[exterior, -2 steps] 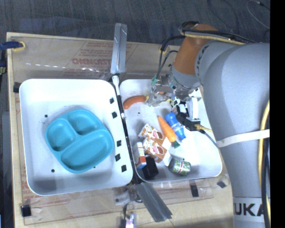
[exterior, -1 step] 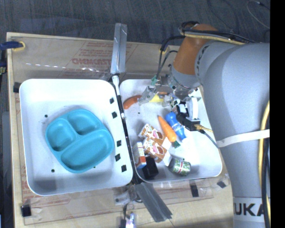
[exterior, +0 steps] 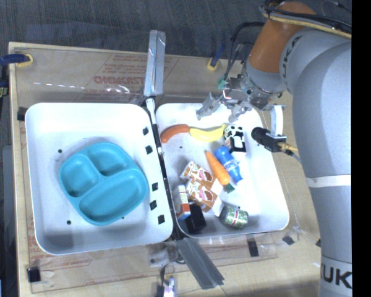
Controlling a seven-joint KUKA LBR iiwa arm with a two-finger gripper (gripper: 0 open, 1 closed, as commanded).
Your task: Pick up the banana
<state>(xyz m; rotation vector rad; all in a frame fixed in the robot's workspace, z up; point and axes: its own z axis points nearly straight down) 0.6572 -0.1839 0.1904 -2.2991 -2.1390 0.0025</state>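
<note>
A yellow banana (exterior: 208, 132) lies near the back of the right bin (exterior: 269, 184), just right of an orange-red sausage-shaped toy (exterior: 174, 131). My gripper (exterior: 222, 107) hovers above the bin's back edge, slightly above and to the right of the banana. Its two grey fingers (exterior: 206, 108) are spread apart with nothing between them.
The right bin also holds a carrot (exterior: 217, 167), a blue bottle (exterior: 229, 163), a black-and-white toy (exterior: 235, 138), patterned cartons (exterior: 199, 186), a small can (exterior: 234, 216) and a dark block (exterior: 195, 218). A blue divided plate (exterior: 104, 182) lies in the left bin (exterior: 43, 129).
</note>
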